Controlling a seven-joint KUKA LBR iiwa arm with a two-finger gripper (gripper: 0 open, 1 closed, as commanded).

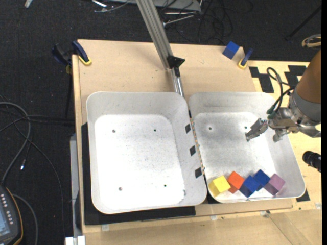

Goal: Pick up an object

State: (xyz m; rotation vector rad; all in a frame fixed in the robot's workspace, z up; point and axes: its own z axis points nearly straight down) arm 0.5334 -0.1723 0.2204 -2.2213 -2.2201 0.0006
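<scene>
Yellow, orange, blue, purple cubes in row along near wall, right bin. Hand above bin floor, fingers apart, nothing betw. them.

- Four blocks are crowding the right bin along its near wall: yellow, orange, blue, purple, touching in a row.
- Open floor is lying beyond that row.
- The gripper is hanging over that floor, apart from the row.
</scene>
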